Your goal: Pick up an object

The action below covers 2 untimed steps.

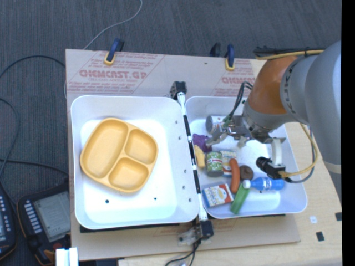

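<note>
My gripper (229, 134) hangs over the back part of the right bin (288, 204), open, with nothing between its fingers. A grey can (213, 122) lies just to its back left. A purple toy (200, 143) sits to its left by the bin's wall. In front of it are a green jar (214, 163), a white card (228, 159) and an orange-red sausage (235, 174). Farther forward lie a brown round piece (246, 172), a blue bottle (267, 183), a green cucumber (239, 200) and a red-and-white packet (217, 195).
The left bin (166, 193) holds a yellow three-compartment plate (119, 154). A yellow item (200, 158) lies along the divider between the bins. The arm (310, 93) covers the right bin's back right corner. Clamps hold the board at the back.
</note>
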Each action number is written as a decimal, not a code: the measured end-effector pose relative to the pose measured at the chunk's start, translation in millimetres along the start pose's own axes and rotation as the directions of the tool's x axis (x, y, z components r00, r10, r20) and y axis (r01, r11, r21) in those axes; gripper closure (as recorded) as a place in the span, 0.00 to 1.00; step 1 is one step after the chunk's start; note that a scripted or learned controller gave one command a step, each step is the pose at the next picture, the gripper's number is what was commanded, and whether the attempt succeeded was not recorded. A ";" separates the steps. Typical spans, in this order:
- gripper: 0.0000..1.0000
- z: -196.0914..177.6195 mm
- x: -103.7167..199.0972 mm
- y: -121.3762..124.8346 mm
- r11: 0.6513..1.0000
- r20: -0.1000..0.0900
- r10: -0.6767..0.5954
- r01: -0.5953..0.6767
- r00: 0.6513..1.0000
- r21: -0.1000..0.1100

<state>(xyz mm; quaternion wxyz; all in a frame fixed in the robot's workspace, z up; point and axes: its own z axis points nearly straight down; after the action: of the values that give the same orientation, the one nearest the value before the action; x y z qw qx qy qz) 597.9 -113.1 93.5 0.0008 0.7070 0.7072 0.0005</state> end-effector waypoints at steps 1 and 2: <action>0.00 4.6 13.5 -54.9 1.000 0.005 0.002 -0.002 1.000 -0.011; 1.00 -5.8 13.7 -54.1 1.000 0.004 0.002 -0.002 1.000 -0.011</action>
<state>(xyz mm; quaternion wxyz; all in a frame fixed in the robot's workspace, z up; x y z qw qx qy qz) 543.8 -99.4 99.2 0.0061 0.7077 0.7065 0.0032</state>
